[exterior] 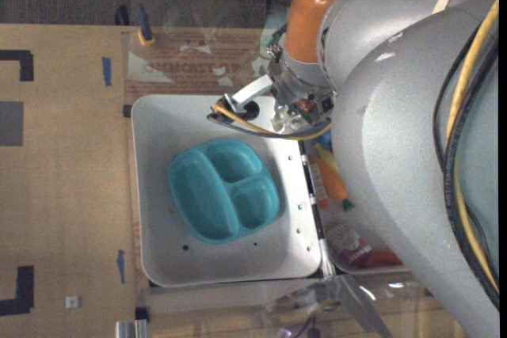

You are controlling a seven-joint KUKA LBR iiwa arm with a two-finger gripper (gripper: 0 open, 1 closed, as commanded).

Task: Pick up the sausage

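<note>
Reaching in from the right, the grey arm with the orange band hangs over the far edge of the left shallow white bin [150,194], and its two-finger gripper [289,113] sits near the wall between the two bins; whether it is open or shut I cannot tell, because the wrist and cables cover it, and nothing is seen held in it. Inside the left bin lies a teal plastic plate with three compartments [224,190]. The sausage I cannot identify with certainty; some orange and red objects [333,182] lie in the right bin, mostly hidden under the arm. A likely risk is that the gripper comes down on the wall between the bins or catches the yellow cable [230,113] that loops near it. Open room is mostly in the left bin around the plate; the right bin looks crowded.
</note>
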